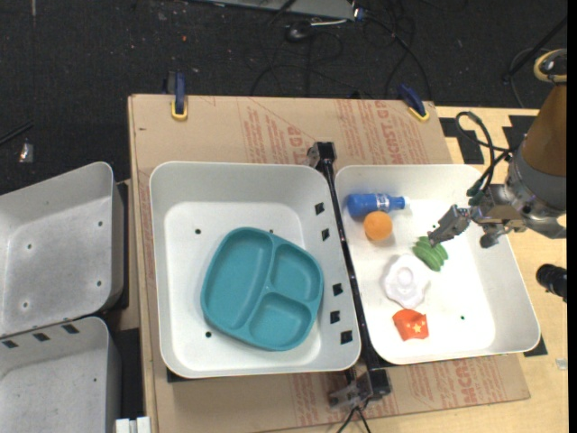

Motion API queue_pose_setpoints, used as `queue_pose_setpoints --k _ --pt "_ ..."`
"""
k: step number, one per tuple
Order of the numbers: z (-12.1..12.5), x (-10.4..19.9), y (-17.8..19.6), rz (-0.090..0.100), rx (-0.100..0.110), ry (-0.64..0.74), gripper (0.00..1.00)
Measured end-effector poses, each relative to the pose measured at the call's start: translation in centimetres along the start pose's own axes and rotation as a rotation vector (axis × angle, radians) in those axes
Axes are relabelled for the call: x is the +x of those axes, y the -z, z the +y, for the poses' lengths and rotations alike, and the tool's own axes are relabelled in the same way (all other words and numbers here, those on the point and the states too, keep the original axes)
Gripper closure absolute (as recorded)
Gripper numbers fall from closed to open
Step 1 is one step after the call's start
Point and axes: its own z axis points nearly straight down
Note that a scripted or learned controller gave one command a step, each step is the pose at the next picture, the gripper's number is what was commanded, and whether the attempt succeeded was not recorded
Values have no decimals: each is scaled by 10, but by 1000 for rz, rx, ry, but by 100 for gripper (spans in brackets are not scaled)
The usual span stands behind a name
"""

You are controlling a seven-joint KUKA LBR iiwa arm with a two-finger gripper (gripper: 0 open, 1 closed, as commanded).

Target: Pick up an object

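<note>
From my seat, the likeliest target is the green object, a small ridged piece lying in the right bin. It sits just below and slightly left of the gripper, touching or nearly touching the tip. Its long axis seems to run diagonally, lower right to upper left, but it is small and I would not swear to that. I cannot tell from this angle whether the gripper is parted or closed, and nothing shows between its tips, so I count nothing as held.

Moving outward from the gripper: the orange ball lies to its left, near but apart from the green piece, and the blue bottle lies beyond that, up and left, its length running across the bin. Down and left of the gripper is a white object, close to the green one, and farther down sits a red object.

My judgement is that the white piece is the only neighbour near enough to be bumped. The left bin, with its teal divided plate, lies well off to the gripper's left.
</note>
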Motion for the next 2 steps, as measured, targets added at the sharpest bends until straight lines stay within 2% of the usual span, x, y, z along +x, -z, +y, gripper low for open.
queue_pose_setpoints --k 1,2 --pt "2 0 5 -2 -10 3 0" --pt "0 -1 -59 0 -5 0 0"
